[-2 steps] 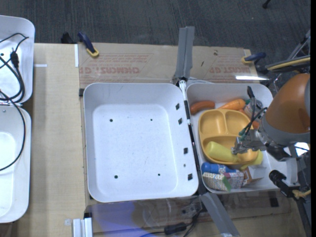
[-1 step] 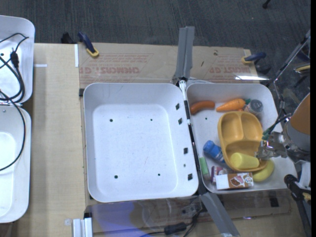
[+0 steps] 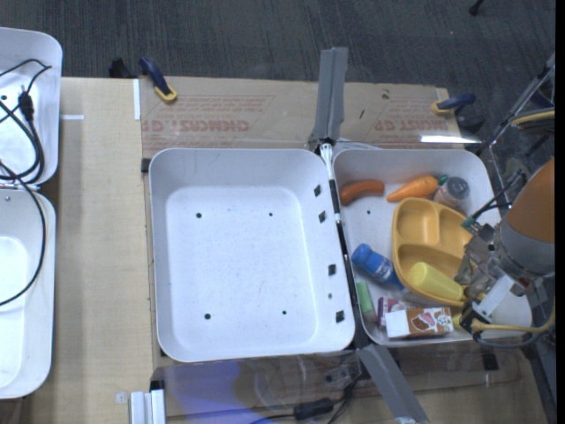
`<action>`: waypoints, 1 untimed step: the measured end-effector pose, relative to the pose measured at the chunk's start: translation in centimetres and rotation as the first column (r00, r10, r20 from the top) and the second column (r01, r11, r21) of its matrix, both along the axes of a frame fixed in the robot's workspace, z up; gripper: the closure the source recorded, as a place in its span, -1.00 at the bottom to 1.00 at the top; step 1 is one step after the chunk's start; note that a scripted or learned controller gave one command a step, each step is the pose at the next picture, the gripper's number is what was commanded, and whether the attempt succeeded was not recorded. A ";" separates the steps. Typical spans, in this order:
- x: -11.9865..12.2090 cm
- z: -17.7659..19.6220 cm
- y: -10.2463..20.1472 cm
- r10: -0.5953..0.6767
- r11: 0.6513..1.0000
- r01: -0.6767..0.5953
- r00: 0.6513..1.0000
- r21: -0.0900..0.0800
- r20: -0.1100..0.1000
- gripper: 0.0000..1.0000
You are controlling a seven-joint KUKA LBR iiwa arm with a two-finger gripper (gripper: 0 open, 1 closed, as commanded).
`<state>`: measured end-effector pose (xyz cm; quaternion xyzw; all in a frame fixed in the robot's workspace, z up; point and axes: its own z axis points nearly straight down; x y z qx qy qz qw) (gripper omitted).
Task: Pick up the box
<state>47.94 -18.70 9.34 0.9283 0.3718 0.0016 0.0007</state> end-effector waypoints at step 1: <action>-0.1 0.0 4.3 -0.290 0.957 0.290 0.957 -0.001 -0.001 1.00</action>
